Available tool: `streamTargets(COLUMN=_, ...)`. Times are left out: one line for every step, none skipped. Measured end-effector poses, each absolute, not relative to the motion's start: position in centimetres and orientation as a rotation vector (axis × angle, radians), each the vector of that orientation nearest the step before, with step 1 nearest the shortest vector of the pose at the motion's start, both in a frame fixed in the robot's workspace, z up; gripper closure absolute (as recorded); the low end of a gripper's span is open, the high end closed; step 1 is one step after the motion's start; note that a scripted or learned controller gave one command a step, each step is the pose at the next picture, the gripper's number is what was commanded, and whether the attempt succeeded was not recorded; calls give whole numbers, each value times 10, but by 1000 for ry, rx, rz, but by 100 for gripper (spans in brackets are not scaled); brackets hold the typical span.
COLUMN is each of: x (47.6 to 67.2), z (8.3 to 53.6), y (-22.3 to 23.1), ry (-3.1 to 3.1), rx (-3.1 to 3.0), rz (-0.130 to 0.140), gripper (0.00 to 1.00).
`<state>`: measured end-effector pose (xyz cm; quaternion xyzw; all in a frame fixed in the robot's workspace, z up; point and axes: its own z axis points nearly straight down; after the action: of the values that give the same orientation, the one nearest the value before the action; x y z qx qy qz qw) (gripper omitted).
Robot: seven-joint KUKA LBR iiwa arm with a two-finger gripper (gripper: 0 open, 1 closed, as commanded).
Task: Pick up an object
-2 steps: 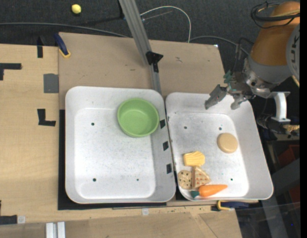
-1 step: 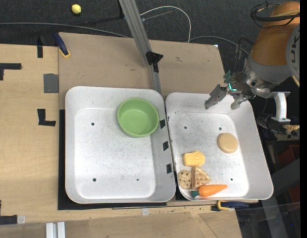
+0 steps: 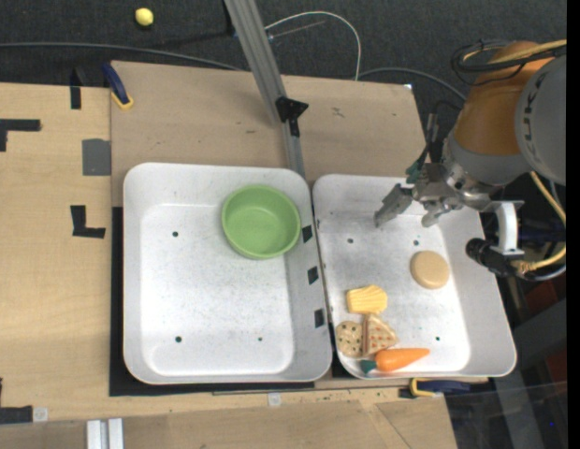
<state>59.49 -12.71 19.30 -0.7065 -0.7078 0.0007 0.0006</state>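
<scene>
Fingers [image 3: 382, 215] spread wide, holding nothing

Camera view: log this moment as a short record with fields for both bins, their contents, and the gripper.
left bin: green bowl near its upper right corner
right bin: round beige piece; yellow piece, cracker-like pieces and orange carrot clustered at the near edge
gripper: over the upper part of the right bin, fingers apart, nothing between them
nearest object to gripper: round beige piece, untouched
</scene>
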Motion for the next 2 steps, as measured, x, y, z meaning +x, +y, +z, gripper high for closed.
streamTargets(x=592, z=128, y=-124, ry=-2219, rx=-2216, rz=8, gripper=0)
streamTargets(x=592, z=87, y=-124, ry=-2224, rx=-2220, rz=3, gripper=0)
